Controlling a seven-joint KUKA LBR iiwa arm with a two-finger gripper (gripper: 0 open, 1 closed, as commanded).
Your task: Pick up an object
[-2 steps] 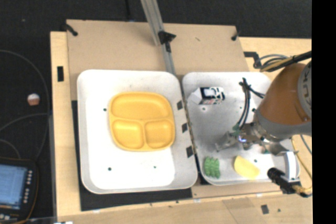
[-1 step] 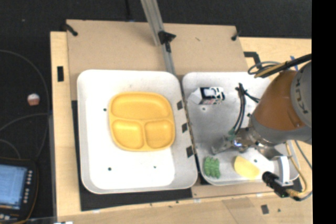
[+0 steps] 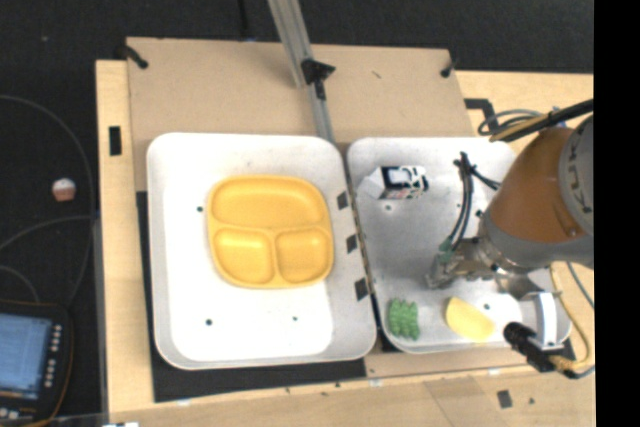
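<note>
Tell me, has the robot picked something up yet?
Not yet. The gripper is low inside the right bin, just above the yellow object, but nothing shows between its fingers. The yellow object, the green object and the small white and black object all lie on the bin floor. Grabbing one and lifting it is still left.

On the tan wooden worktop (image 3: 250, 85) sit two shallow white bins. The left bin (image 3: 180, 315) carries a yellow plastic three-compartment plate (image 3: 268, 230). The right bin (image 3: 400, 235) holds a small black-and-white object (image 3: 403, 180) near its far edge, a green knobbly block (image 3: 403, 317) and a pale yellow rounded piece (image 3: 468, 319) near its front edge. The grey arm's claw (image 3: 447, 272) hangs just above the yellow piece.
</note>
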